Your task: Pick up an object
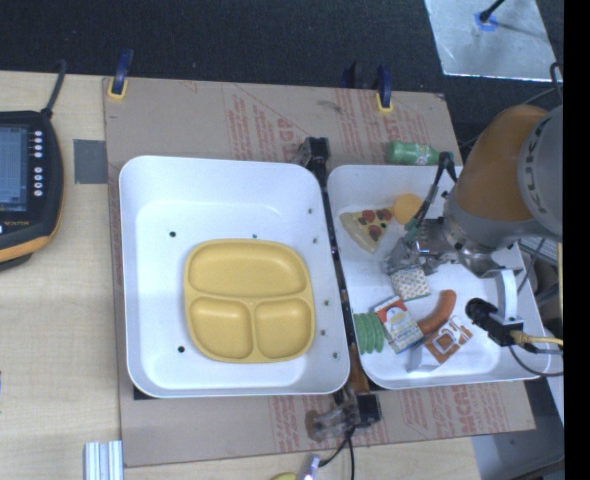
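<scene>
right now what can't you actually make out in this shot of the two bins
- The hand, camera view: the arm's wrist overhangs it, so its grip is unreadable.
- Right bin: its far right side is covered by the arm.
- The small checkered item and packets: too small and blurred to identify.
- Green item at the bin's left wall: partly over the rim, shape unclear.
- The pendant: cut by the left edge.

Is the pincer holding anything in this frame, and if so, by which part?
Cannot be told: the pincer is low in the right bin beside the pizza slice, its tips indistinct.
</scene>
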Robot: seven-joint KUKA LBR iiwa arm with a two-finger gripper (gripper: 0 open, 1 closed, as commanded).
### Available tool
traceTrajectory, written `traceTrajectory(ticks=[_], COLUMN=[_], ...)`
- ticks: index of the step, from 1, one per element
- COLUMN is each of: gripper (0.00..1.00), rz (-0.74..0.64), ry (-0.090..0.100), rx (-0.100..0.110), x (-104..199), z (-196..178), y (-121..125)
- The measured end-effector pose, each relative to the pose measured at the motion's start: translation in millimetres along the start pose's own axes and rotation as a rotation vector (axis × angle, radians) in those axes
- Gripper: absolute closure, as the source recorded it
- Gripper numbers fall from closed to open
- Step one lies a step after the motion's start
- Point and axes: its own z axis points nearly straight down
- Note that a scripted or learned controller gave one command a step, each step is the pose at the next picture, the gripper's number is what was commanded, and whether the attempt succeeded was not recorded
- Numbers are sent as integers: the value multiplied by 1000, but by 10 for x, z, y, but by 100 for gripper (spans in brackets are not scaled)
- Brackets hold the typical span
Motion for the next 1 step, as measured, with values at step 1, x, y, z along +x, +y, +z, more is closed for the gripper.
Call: traceTrajectory(ticks=[1], gripper=[100], rz=[2], ry=[2], rx=[-5], x=[645], z=[-1055], y=[21])
